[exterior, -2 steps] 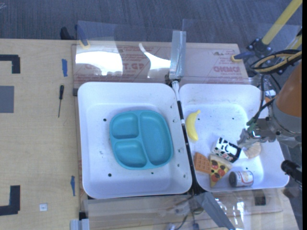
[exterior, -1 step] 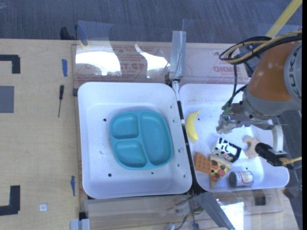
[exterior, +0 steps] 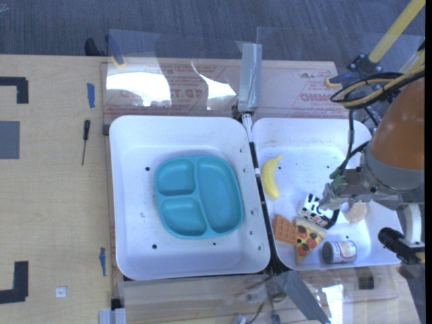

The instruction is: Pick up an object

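Two bins [exterior: 128, 181] sat side by side; the left one held a blue divided plate [exterior: 198, 196] roughly centred, with bare floor all round it. The right bin carried the loose items. The banana [exterior: 271, 175] lay near the shared divider, long axis running roughly up-down in the view, slightly bowed, with open white floor to its right and above. Lower down, a waffle [exterior: 284, 229] and a pizza slice [exterior: 307, 238] touched each other near the front edge, the slice's point aimed down-left. A small can [exterior: 339, 251] lay on its side just right of the slice, long axis left-right, close to the front wall. The gripper [exterior: 332, 198] hung over a black-and-white spotted object [exterior: 314, 211], right by it; a pale lump [exterior: 356, 212] sat just right of that. Couldn't tell whether the fingers were apart or together, nor whether anything sat between them. Tight cluster at front-right; most free room was in the bin's upper half.
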You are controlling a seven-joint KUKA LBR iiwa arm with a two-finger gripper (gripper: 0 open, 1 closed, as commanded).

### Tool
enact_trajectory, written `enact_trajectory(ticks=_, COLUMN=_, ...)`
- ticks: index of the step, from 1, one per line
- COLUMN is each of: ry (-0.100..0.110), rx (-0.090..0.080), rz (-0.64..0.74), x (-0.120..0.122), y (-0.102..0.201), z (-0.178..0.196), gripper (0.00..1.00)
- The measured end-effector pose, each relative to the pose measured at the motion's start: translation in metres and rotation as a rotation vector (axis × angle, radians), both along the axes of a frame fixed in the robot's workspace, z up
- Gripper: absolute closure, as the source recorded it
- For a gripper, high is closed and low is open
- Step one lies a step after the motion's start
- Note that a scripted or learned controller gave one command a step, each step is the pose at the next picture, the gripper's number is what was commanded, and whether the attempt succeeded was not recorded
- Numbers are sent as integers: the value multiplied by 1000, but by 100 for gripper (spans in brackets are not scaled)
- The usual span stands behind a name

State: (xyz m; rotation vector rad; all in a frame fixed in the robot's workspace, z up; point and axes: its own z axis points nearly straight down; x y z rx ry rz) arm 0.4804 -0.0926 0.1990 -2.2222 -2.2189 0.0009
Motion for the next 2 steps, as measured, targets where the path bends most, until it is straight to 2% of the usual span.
enact_trajectory(ticks=1, ry=-3, rx=-2, rz=0, x=-1, y=-22, z=9, gripper=100)
enact_trajectory(ticks=2, ry=-3, rx=1, rz=9, x=55, y=21, z=9, gripper=100)
